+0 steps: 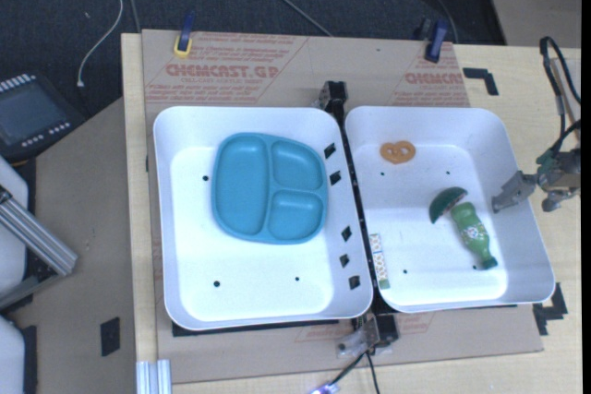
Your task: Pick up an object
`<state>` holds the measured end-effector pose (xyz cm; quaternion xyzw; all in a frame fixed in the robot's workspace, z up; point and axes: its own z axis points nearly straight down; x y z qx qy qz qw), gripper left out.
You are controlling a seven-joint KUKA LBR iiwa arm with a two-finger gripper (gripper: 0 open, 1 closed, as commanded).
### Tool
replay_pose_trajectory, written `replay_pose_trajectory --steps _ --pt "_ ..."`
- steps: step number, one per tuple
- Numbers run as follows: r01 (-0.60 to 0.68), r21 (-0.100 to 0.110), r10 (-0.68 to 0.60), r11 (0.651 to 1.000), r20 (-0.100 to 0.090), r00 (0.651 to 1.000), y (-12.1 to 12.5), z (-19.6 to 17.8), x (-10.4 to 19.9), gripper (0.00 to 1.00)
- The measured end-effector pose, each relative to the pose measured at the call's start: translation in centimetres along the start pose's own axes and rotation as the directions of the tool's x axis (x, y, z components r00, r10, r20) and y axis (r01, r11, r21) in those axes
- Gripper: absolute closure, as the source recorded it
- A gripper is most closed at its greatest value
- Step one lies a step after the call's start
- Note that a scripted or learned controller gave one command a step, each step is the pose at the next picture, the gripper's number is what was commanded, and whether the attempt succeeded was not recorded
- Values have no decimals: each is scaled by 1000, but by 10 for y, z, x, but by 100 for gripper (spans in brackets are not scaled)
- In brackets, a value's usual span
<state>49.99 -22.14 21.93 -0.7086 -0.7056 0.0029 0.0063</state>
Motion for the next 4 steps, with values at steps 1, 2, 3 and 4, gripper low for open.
replay_pose_trajectory --steps 1,2,3,4 --pt "4 -12 -4 1000 4 1000 3 -6 1 0" --pt "4 -6 -4 1000 1 1000 4 57 -1 0" --pt "4 -7 -4 1000 1 1000 0 100 1 0" --pt "8 -8 -8 1000 -5 1000 1 136 5 0"
